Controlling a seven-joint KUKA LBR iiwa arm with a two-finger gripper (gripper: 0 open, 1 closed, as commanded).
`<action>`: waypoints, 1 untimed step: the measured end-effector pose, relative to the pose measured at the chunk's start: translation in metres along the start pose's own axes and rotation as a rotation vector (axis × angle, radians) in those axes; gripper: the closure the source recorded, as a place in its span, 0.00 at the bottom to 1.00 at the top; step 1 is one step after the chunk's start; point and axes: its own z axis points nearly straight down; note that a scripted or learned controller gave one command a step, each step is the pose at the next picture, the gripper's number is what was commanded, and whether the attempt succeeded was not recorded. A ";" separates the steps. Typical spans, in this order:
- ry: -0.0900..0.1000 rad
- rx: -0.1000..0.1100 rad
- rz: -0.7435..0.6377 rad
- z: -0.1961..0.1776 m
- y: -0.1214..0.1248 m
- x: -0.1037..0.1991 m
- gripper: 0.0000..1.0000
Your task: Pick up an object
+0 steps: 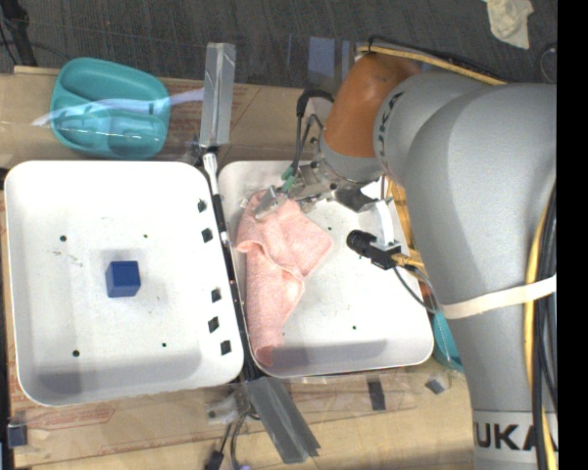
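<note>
Pink cloth (277, 267) in right bin (372, 346) — blue cube (123, 278) left.

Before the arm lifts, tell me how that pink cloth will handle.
The pink cloth lies crumpled in folds along the right bin's left wall, so it is probably floppy and would drape. It looks light. Grabbed at the top edge near the gripper, it would likely unfold and trail.

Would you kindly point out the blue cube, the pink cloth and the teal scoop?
blue cube (123, 277), camera view, top face.
pink cloth (279, 262), camera view, middle fold.
teal scoop (108, 106), camera view, body.

Left bin (39, 262) open around blue cube (123, 278); pink cloth (279, 262) covers right bin's (372, 346) left half
</note>
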 end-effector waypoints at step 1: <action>0.001 0.002 -0.014 0.001 -0.030 -0.014 0.00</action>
